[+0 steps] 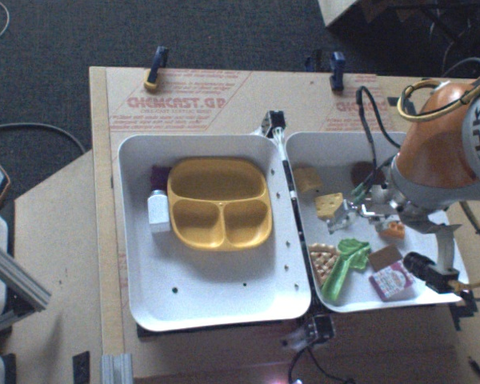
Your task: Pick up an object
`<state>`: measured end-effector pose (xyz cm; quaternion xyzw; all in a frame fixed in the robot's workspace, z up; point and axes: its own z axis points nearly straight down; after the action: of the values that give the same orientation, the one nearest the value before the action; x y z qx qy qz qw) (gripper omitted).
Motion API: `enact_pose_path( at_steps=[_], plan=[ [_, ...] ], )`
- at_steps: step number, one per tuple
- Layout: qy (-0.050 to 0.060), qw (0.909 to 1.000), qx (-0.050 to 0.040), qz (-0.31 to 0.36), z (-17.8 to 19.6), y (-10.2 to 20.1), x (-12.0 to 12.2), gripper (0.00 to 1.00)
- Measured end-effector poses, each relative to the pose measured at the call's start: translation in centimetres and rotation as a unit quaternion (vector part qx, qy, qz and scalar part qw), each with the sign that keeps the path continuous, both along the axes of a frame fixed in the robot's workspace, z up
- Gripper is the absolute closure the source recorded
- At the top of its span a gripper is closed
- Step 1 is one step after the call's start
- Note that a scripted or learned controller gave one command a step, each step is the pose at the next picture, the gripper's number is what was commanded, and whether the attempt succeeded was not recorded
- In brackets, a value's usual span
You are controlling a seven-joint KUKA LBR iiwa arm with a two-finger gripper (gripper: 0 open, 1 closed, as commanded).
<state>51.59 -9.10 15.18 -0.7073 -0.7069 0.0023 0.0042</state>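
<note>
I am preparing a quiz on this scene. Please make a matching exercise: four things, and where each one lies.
Things:
1. yellow divided tray
2. small white bottle
3. green toy
4. pink packet

Places:
a. right bin, near its front right corner
b. middle of left bin
c. left bin, against the tray's left side
d. right bin, front left part

Pairs: 1-b, 2-c, 3-d, 4-a

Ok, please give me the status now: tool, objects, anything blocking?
Tool low in right bin, beside cheese wedge. Nothing seen held. Green piece and pink packet crowd nearby.
</note>
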Motion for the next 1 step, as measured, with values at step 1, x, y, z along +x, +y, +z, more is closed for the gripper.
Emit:
enact_pose_path(
  at_steps=[1],
  plan=[
    [-0.001, 1.0, -0.0002, -0.001, -5.33, -0.61, -0.95, 0.0]
  ],
)
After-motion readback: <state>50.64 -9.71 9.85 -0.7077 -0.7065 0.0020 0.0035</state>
